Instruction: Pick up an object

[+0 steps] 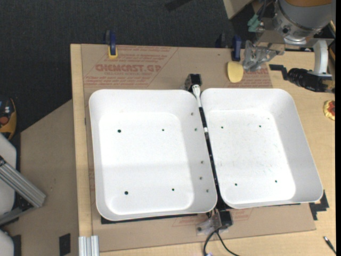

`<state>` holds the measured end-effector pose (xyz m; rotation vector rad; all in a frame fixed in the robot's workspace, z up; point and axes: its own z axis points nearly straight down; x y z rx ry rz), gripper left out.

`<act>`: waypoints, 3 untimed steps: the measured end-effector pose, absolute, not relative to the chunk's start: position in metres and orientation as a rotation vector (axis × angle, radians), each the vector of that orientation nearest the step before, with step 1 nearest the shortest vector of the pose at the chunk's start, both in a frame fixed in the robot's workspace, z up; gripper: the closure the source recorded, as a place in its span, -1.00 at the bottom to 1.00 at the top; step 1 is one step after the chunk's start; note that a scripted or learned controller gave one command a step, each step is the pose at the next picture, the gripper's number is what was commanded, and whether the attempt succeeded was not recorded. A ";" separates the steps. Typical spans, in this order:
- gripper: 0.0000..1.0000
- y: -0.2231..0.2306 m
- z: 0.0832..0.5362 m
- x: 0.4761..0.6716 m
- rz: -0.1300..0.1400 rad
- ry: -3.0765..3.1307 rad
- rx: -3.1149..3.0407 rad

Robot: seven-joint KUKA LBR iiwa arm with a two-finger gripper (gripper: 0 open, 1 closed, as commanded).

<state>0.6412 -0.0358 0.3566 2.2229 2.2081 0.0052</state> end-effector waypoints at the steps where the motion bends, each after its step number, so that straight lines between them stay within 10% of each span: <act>1: 1.00 -0.002 0.268 0.666 -0.010 2.230 2.225; 3: 1.00 -0.014 0.330 0.629 0.005 2.219 2.220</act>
